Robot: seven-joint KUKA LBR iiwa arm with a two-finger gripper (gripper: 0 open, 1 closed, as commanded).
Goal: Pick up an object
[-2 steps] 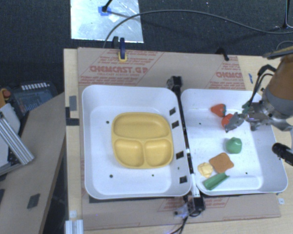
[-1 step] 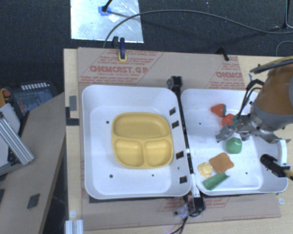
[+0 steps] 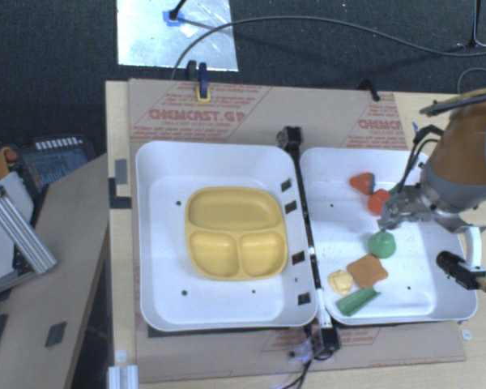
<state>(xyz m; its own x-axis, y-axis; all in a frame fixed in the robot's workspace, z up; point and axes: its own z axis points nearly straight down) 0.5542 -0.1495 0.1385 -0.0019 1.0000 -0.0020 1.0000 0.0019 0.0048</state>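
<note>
Camera view. The table [image 3: 121, 217] carries 2 shallow white bins side by side. The left bin [image 3: 158, 217] holds 1 yellow divided tray [image 3: 233, 232] with 3 compartments. The right bin [image 3: 421, 298] holds the loose items: 2 red pieces near the far side [image 3: 361, 182] and [image 3: 377, 203], 1 green round object [image 3: 381, 243] near the middle, 1 orange-brown piece [image 3: 367, 271], 1 small yellow piece [image 3: 340, 281] and 1 elongated green piece [image 3: 357, 301] near the front wall.

My arm enters from the right, and my gripper [image 3: 398, 215] sits low over the right bin. At this resolution I cannot tell how the gripper is set, and nothing is visibly clamped in it.

Target position: I judge the green round object to be the candidate. It lies just below my gripper tip in the picture, toward the front wall of the bin and very slightly left. Contact cannot be confirmed; the 2 appear adjacent. The second red piece lies just beside the tip on its left, so it is an equally near alternative.

Axis note: the green round object presents no clear long axis, so approach angle is not critical. The elongated green piece runs diagonally, low-left to high-right, and lies well apart from the tip.

Pick status: not yet achieved.
</note>
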